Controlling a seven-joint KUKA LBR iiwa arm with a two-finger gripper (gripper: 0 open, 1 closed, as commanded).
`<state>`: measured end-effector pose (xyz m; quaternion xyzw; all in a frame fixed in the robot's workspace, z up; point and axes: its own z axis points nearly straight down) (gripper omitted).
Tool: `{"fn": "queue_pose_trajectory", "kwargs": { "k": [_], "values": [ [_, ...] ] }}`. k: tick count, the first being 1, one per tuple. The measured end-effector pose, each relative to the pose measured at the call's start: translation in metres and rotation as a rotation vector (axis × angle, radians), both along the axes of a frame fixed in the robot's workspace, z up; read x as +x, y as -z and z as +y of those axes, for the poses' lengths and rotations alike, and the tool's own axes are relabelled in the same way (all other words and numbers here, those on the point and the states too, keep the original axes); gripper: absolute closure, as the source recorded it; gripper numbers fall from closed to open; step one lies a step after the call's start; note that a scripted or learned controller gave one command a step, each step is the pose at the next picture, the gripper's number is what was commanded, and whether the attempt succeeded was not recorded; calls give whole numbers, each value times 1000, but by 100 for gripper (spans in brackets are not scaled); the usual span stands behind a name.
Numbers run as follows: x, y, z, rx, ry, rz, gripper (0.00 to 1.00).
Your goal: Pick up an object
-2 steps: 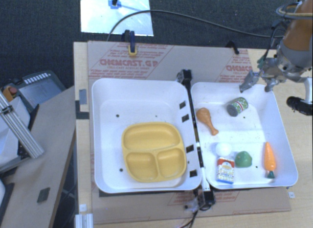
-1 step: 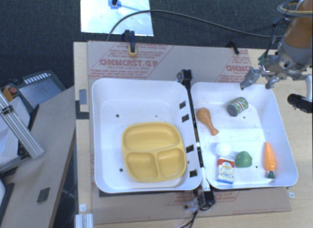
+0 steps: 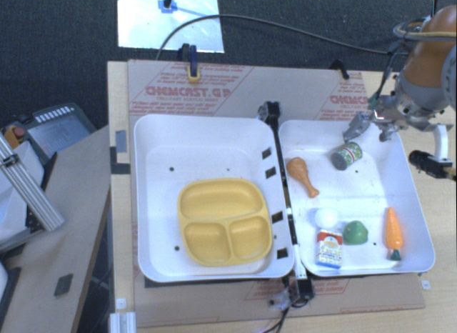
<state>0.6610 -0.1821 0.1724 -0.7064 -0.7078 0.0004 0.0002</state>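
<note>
Claw (image 3: 369, 127) sits open w/ nothing in it just above-right of the can (image 3: 347, 156), which lies tilted on its side near the right bin's (image 3: 410, 181) far wall; I reckon it'll roll off if fingers land off-center.

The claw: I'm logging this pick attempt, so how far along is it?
Done: the claw has reached the right bin, at its far side, just above the can. In hand: nothing visible between the fingers; the can lies on the bin floor. Left: closing on an object and lifting it. The drumstick, egg, carton, green pepper and carrot also lie untouched.
</note>
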Motion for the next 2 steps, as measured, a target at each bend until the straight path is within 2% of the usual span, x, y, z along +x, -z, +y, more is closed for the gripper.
{"fn": "queue_pose_trajectory", "kwargs": {
  "k": [1, 2],
  "values": [
    [3, 53, -10, 0, 1, 1, 0],
    [3, 89, -9, 0, -2, -1, 0]
  ]
}}
